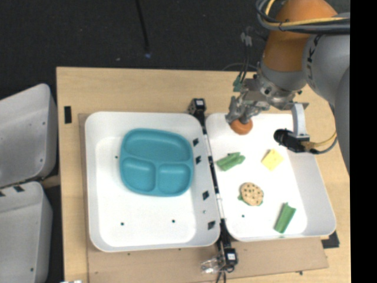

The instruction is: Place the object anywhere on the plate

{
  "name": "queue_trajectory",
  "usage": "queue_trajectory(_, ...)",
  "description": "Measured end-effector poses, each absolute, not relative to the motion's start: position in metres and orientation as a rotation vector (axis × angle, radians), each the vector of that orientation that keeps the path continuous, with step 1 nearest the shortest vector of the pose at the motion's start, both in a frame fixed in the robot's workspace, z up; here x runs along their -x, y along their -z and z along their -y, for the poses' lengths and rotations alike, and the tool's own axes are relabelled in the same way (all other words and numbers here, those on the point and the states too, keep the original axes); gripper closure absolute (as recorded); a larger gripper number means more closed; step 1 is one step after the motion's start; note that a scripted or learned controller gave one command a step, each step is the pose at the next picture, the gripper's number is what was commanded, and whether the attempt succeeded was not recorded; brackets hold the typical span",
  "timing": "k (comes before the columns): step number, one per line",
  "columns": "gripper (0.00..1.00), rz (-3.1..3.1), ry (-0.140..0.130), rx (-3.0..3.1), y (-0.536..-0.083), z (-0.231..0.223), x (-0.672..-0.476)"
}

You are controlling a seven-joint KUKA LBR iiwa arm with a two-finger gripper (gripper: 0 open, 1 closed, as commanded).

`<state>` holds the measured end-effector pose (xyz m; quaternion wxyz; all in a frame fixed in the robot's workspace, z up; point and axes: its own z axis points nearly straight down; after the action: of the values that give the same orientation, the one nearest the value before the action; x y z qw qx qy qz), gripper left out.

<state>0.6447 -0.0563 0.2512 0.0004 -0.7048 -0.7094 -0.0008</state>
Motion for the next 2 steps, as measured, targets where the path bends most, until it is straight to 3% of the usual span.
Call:
queue_trajectory(1,1.00,2.227,0.000,2.214,-0.249,0.004,-0.638)
queue_trajectory(2,1.00,2.227,-0.002,2.213,-0.241,-0.053,-0.615)
